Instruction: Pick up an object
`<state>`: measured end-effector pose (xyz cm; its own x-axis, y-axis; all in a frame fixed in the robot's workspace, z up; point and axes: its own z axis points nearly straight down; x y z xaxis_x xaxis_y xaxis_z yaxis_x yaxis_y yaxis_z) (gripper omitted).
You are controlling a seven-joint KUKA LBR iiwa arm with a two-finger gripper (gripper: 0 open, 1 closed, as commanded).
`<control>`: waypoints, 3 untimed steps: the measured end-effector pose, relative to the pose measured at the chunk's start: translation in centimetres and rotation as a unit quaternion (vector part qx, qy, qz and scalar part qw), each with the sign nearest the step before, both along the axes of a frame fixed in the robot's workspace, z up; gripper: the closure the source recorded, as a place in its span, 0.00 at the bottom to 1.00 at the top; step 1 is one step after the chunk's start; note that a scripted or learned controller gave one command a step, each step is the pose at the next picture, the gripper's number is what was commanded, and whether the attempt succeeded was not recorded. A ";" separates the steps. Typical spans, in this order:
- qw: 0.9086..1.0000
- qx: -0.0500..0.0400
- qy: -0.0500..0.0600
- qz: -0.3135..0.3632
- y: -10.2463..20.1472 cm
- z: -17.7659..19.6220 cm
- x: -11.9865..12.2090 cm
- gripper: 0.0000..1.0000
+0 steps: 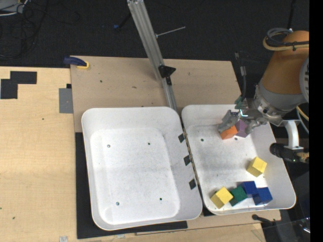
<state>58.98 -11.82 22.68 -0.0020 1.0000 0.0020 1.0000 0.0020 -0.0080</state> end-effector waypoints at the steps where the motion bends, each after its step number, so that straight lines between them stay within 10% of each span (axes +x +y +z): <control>1: 1.000 -0.001 -0.002 -0.002 -0.1 0.2 0.1 0.00; 3: 1.000 0.000 0.001 -0.002 0.8 -11.2 -0.4 0.00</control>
<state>58.60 -10.99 11.50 0.0024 1.0000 0.0018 0.9999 -0.0024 -0.0101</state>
